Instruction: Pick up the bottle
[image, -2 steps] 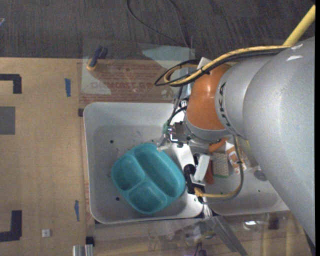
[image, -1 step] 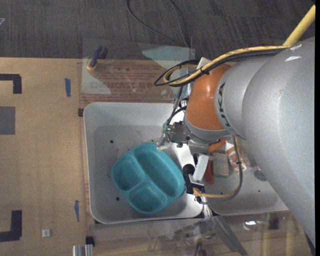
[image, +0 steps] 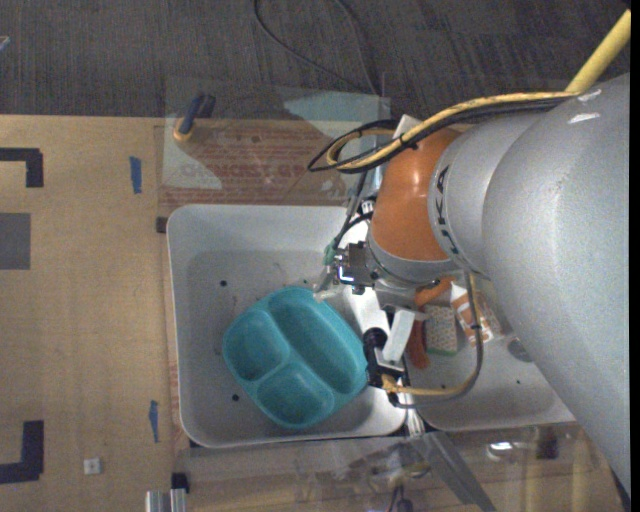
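1. On the far left, the bare bench (image: 80, 300) is seen, and the left bin (image: 200, 240) is set on it.
2. A blue-green plate (image: 295, 355) with three hollows is laid in the left bin, low down and near its right wall.
3. Just up and right of the plate, the claw (image: 348, 268) is seen, close to the wall shared by the two bins. It is tucked under the wrist, so how far it is open cannot be told. Nothing is seen held in it.
4. Right of the claw and a little lower, a small thing with an orange top and a spotted label is seen. It is taken to be the bottle (image: 440, 328), though much of it is hidden. It lies in the right bin (image: 500, 400), just past the shared wall.
5. Its long side seems to run up and down the picture, orange end up. This is only a guess.
6. So the bottle is judged to lie right of the claw, across the wall, with the plate left behind on the other side.
7. On the far right, much of the right bin is covered by the grey arm (image: 560, 200).
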